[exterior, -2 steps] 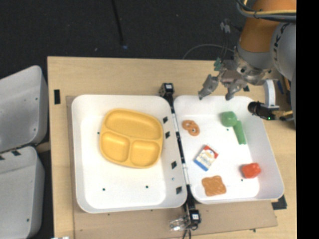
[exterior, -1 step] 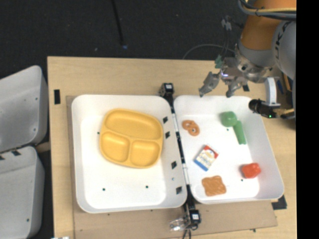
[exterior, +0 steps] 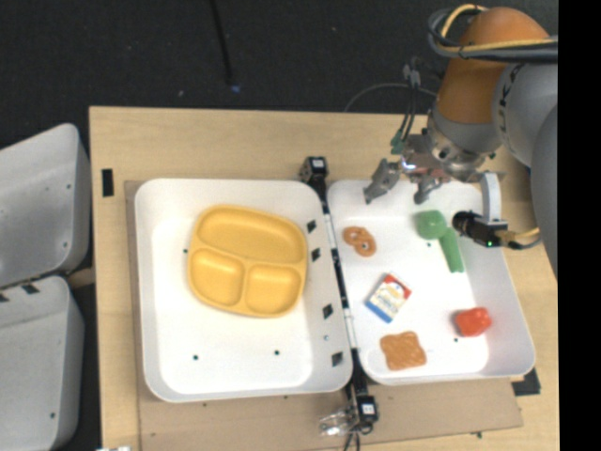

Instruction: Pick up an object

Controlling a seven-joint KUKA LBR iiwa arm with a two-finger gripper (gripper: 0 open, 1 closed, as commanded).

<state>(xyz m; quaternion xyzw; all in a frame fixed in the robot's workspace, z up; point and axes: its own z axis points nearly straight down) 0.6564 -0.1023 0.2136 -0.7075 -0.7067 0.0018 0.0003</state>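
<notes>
My gripper hangs over the far edge of the right bin, its two grey fingers spread apart with nothing between them. In that bin lie a small brown pretzel, a green scoop-shaped toy, a blue and white carton, a red toy and a toast slice. The pretzel is the nearest of these, a little below and left of the fingers. The green toy lies just to the right, below the wrist.
The left bin holds a yellow divided plate. A row of black clips runs along the seam between the bins. Cables loop around the orange wrist band above the gripper.
</notes>
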